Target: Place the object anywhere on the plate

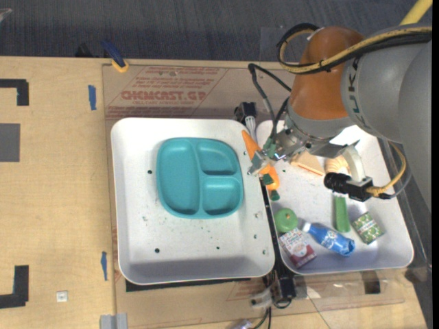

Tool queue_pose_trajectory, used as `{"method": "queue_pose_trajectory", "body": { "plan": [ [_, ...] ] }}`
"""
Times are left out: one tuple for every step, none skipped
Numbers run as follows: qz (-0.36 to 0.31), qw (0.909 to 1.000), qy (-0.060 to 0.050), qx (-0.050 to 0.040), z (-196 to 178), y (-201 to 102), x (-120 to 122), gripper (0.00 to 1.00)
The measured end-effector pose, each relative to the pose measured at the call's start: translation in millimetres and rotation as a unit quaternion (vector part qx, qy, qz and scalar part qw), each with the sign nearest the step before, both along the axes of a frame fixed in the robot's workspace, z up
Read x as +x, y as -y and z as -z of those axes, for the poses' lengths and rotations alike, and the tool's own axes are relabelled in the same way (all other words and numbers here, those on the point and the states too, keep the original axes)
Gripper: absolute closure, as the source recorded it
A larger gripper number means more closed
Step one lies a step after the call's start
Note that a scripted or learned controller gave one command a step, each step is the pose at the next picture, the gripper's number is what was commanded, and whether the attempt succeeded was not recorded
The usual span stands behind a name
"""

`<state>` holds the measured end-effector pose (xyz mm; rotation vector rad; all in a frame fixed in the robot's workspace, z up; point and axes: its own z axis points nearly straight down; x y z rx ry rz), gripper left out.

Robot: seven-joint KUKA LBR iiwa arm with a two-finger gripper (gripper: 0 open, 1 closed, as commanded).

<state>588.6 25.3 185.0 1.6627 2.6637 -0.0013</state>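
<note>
Two white bins sit side by side on a tan bench. Nearest, in the right bin, lie one blue bottle and one green ball. One teal plate lies in the left bin. Farther, above the rim between the bins, one orange carrot slants, its long axis running far-left to near-right, against the gripper; whether the gripper clasps it cannot be told.

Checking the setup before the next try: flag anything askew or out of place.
One thing stands out: an orange carrot-like piece lies slanted across the edge between the two bins, just right of the teal plate, by the gripper. The other items sit loosely in the right bin, nothing spilled.
</note>
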Motion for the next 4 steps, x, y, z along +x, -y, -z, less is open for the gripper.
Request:
{"method": "queue_pose_trajectory", "body": {
  "plan": [
    [0.071, 0.9975, 0.002, 0.0014, -34.2, -65.0, 33.8, 1.00],
    [0.078, 0.9969, -0.001, 0.0005, 15.8, -130.2, 58.4, 1.00],
    [-0.063, 0.9980, 0.003, 0.0020, -34.3, -184.5, 26.2, 1.00],
    [-0.063, 0.9980, 0.002, 0.0008, -33.0, -183.8, 25.8, 0.00]
  ]
}}
